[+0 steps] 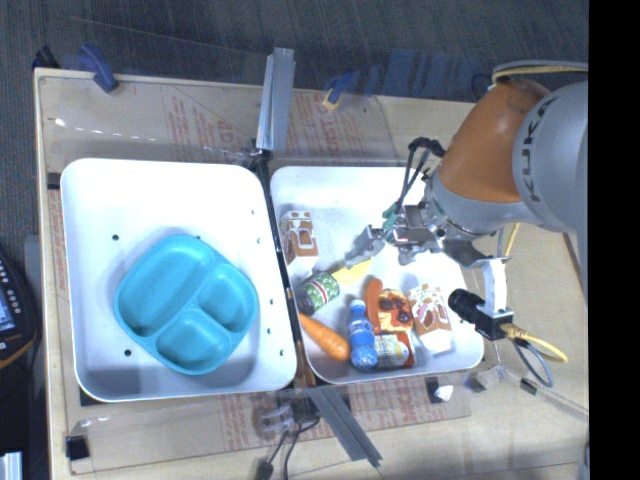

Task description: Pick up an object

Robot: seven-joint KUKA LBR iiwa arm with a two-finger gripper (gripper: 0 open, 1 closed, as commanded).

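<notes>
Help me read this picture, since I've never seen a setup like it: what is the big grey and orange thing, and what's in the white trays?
It is one photo from a camera fixed above a bench, looking down at a slant. The grey and orange shape is a robot arm reaching in from the right. Its gripper hangs over the right bin; nothing visible sits between its fingers. That bin holds small items: a carrot, a green can, a small bottle and some packets. The left bin holds a blue divided tray.
</notes>
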